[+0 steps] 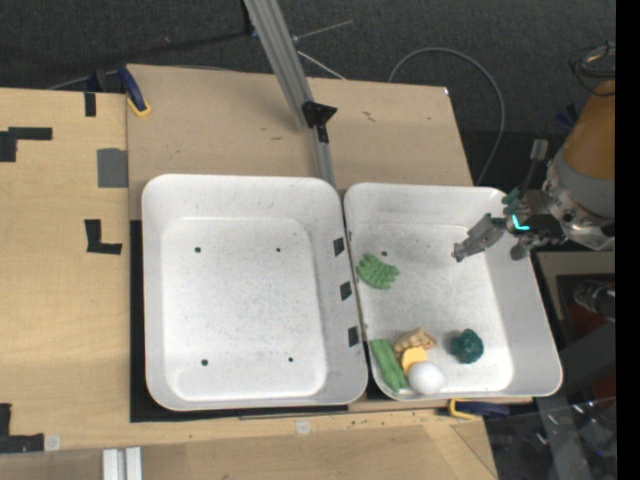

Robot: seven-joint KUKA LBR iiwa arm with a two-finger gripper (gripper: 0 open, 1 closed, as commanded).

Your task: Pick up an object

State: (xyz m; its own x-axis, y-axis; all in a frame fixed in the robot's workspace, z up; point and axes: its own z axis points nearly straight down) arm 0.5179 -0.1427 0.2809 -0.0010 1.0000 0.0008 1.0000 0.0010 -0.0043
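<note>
The right bin holds several small objects. A light green ridged piece lies near its left wall. Along the front edge sit a long green piece, a tan-yellow item, a white ball and a dark teal lump. My gripper hangs over the bin's upper right part, above the bare floor. It is open, and nothing sits between its fingers. It is well away from every object.
The left bin stands beside the right one, with a dark divider between them. A slanted metal pole crosses the bench behind the bins. A cable loops at the back right.
</note>
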